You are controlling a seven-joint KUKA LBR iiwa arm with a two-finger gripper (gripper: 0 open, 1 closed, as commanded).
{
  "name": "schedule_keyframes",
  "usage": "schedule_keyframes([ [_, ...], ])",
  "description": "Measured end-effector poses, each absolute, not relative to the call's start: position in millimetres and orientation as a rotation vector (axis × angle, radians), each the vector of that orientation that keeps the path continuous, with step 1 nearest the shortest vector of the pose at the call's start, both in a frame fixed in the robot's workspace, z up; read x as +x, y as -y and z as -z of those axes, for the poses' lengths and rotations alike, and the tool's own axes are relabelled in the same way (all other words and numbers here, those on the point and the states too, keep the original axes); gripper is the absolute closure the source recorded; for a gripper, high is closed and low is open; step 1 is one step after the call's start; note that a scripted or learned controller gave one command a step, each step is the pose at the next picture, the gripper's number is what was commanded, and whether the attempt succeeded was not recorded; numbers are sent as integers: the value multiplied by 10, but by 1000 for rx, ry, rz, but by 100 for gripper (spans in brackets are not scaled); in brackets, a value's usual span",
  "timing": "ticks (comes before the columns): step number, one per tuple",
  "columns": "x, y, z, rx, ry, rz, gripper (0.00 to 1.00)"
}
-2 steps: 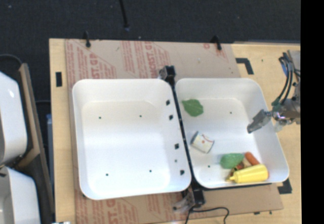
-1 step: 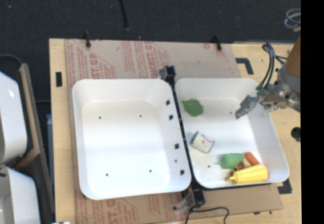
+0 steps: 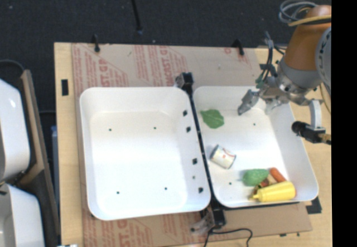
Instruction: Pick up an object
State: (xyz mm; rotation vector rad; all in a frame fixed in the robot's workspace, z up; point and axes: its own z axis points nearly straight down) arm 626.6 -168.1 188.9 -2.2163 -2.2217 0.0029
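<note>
I have the arm over the far right part of the right bin (image 3: pixel 290 145), gripper (image 3: pixel 257 101) hanging above the bin's back edge. Two fingers show, one at the left pointing down toward the bin floor and one to its right, with a clear gap between them: I read the claw as spread, with nothing in it.

Candidates, all placed from the green leaf-shaped piece (image 3: pixel 212 118), which lies near the divider between the bins:
- The leaf piece itself is the nearest thing to the gripper, just left of and below the left finger. It looks flat and soft.
- A small white cup with a red mark (image 3: pixel 222 157) lies on its side, nearer the camera than the leaf.
- Further toward the front right corner sit a second green lump (image 3: pixel 255 176), an orange carrot-like piece (image 3: pixel 276 174) touching it, and a yellow bottle (image 3: pixel 275 192) on its side against the front wall.

The left bin (image 3: pixel 89 129) is not in play.

My judgement: the leaf is the natural target. To do this well I would centre the fingers over its thickest part and descend fully to the floor before closing, since a flat item slips under a shallow grasp. The front corner cluster is crowded; a grab there risks pinching two things.
</note>
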Motion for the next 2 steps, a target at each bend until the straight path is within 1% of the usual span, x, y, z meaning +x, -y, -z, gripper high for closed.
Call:
schedule_keyframes([
  [1, 5688, 1320, -2150, -2222, 2224, 2, 0],
  [2, 6126, 1167, -1276, -2217, 2218, -7, 0],
])
